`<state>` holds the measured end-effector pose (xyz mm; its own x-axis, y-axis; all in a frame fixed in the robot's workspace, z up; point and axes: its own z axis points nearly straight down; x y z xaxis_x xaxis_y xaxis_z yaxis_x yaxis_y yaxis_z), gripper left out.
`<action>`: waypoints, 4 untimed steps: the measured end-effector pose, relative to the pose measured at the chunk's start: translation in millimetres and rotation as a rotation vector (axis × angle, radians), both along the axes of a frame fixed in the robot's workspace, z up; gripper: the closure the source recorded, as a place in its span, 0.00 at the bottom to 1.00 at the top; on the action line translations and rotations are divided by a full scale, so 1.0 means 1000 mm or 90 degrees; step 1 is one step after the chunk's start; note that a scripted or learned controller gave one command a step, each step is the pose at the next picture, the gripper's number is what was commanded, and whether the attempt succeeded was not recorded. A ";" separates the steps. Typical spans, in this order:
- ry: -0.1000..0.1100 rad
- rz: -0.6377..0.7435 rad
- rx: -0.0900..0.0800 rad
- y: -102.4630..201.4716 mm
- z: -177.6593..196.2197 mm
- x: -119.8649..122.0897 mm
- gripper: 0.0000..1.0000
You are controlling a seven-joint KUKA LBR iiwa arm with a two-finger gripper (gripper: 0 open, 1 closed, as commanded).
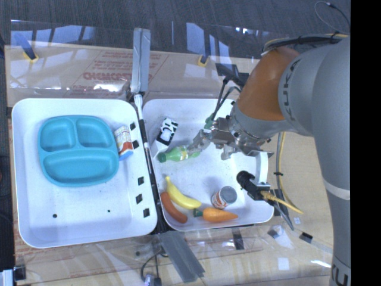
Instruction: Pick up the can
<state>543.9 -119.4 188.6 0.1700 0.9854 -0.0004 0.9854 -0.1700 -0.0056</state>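
You've got the small round metal can [225, 196] upright near the right bin's [196, 107] front edge, just beside the orange carrot [219, 215]. Gripper [209, 140] hovers well apart over the green plastic bottle [177, 154]; grip state: can't tell. Approx. nothing grasped yet.

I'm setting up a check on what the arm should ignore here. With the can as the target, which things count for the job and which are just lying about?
For the job:
can, upright in the right bin
gripper

Lying about:
green bottle
banana
carrot
sausage
black-and-white toy
blue divided plate in the left bin
small carton
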 end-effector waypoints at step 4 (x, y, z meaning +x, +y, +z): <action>-0.001 0.017 0.000 -0.086 -0.085 -0.068 0.00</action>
